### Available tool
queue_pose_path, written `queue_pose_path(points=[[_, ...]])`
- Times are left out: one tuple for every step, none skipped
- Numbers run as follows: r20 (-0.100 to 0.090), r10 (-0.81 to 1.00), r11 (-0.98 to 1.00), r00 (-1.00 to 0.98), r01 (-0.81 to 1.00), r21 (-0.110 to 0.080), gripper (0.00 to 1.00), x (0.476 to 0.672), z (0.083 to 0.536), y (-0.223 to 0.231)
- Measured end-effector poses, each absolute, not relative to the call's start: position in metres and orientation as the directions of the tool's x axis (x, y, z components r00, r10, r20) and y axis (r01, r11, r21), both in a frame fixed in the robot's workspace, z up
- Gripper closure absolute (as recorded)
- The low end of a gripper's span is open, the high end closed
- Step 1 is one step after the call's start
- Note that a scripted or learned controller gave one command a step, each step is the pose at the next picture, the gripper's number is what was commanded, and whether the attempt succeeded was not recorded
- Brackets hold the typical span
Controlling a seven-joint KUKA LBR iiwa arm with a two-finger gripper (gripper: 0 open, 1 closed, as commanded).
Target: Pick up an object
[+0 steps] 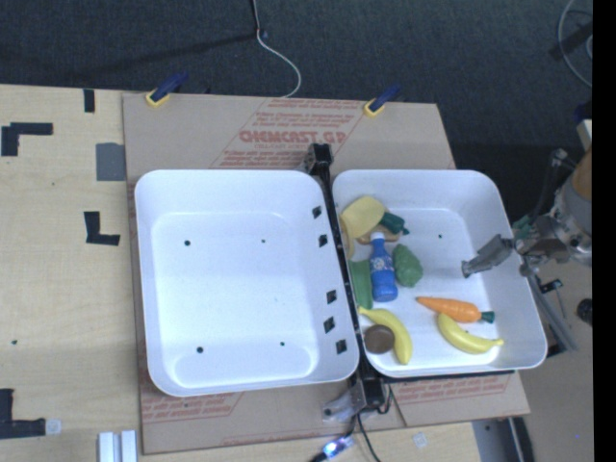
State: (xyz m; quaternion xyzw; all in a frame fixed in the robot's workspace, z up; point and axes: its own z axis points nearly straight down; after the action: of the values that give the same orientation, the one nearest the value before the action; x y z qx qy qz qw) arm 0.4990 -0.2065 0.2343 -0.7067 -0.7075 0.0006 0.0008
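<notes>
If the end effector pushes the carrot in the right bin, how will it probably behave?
The carrot is long, tapered and rounded, so it may roll or pivot instead of sliding straight. It looks like a small toy, so probably light and stiff. The banana lies close beside it, so a push toward that side might move both.

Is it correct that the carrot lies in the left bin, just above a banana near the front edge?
Not quite: the camera view shows the carrot in the right bin, not the left one. The rest holds: it lies just above a banana near the front edge.
</notes>
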Motion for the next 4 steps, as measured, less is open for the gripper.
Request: queue_pose_path(points=[[0.001, 1.0, 0.004, -0.003, 1.0, -0.007, 0.0, 0.533, 0.078, -0.195], [-0.004, 1.0, 0.009, -0.008, 1.0, 0.005, 0.0, 0.617, 0.085, -0.106], [0.001, 1.0, 0.004, -0.004, 1.0, -0.006, 1.0, 0.612, 0.093, -0.108], [-0.003, 1.0, 0.005, -0.005, 1.0, 0.014, 1.0, 0.673, 0.21, -0.099]])
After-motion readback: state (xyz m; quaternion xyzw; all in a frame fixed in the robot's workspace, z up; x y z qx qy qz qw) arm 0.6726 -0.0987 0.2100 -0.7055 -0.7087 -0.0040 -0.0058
